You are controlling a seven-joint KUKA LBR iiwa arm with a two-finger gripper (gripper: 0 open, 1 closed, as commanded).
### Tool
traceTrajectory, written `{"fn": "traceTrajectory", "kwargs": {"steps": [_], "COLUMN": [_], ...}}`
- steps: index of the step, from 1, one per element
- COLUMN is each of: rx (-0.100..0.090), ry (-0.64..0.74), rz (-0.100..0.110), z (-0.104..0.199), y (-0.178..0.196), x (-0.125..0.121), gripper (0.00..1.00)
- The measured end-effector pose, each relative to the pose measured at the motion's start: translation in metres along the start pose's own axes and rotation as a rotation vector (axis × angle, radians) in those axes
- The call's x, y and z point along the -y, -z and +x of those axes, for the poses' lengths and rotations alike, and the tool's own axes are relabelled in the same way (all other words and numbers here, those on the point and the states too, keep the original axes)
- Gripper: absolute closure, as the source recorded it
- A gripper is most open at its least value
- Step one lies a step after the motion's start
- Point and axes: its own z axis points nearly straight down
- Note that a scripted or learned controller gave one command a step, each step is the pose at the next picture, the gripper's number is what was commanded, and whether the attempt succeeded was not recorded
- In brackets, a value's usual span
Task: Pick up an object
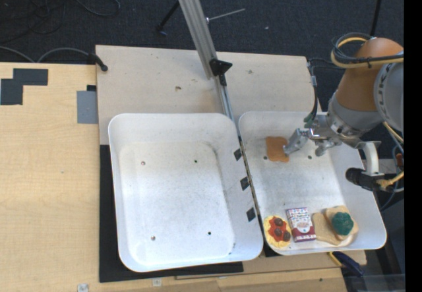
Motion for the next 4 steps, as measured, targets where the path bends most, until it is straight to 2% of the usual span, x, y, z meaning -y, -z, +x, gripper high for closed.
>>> {"fn": "traceTrajectory", "kwargs": {"steps": [1, 2, 3, 4], "rx": [0.001, 0.001, 0.003, 0.003], "ry": [-0.003, -0.004, -0.006, -0.004], "rz": [-0.005, -0.008, -0.009, -0.012], "z": [0.001, 0.000, -0.009, -0.003], "y": [-0.040, -0.027, 0.023, 0.084], "x": [-0.001, -0.002, 0.002, -0.002], "gripper": [0.00, 1.00, 1.00, 1.00]}}
